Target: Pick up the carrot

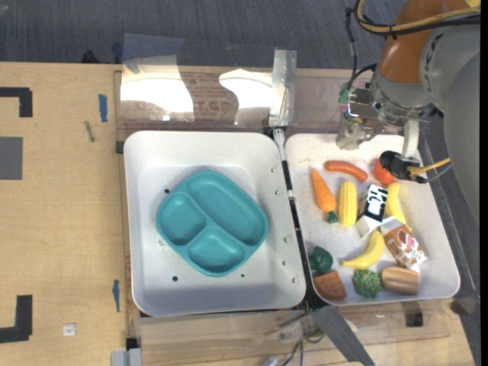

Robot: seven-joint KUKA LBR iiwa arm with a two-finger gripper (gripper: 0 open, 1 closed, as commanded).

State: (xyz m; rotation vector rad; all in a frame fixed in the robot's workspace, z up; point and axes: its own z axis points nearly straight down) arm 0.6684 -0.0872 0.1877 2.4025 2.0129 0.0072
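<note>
1. Carrot (323, 191) lies in the right bin (446, 269), below and a little left of my gripper (352, 137), tip pointing up toward it, green end down. Nothing rests on top of it.
2. My gripper hangs over the top edge of that bin, well apart from the carrot. I cannot tell from this angle how it is set, and I see nothing in it.
3. Between gripper and carrot, a red sausage (345, 169) lies crosswise, just beside the carrot's tip.
4. A corn cob (347, 203) lies just right of the carrot, nearly touching along its length.
5. Further right of the gripper's line sit a black-and-white box (374, 201), a tomato (383, 174) and bananas (368, 252).
6. Broccoli (367, 282) and a bread roll (399, 280) lie at the bin's far end.
7. Left bin (145, 155) holds a teal divided plate (212, 221).
</note>
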